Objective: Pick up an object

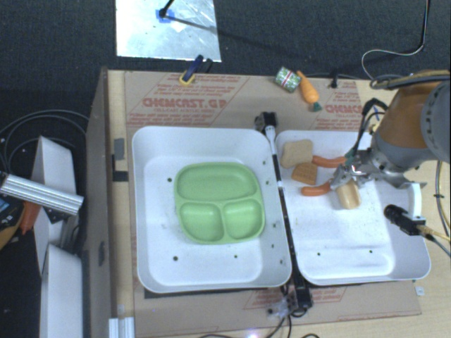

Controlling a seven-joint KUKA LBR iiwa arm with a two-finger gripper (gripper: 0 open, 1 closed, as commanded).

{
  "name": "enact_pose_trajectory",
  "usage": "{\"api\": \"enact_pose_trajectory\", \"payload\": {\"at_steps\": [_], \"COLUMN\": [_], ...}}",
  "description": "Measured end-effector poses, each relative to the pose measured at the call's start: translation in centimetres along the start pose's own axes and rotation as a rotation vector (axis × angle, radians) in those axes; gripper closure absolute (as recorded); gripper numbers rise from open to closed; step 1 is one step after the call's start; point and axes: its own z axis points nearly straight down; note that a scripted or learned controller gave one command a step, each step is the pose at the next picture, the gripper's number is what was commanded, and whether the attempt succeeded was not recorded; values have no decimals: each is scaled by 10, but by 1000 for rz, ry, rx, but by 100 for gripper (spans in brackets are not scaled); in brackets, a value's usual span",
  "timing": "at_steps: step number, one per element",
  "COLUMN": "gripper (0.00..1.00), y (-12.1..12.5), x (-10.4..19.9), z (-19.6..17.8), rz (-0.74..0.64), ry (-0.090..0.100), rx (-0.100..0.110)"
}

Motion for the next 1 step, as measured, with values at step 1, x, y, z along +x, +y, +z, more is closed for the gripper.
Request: {"api": "enact_pose_trajectory", "payload": {"at_steps": [1], "gripper": [100], "y": [0], "x": [81], "z": [-75], "rz": [-2], "ry": [1], "rx": [-3]}}
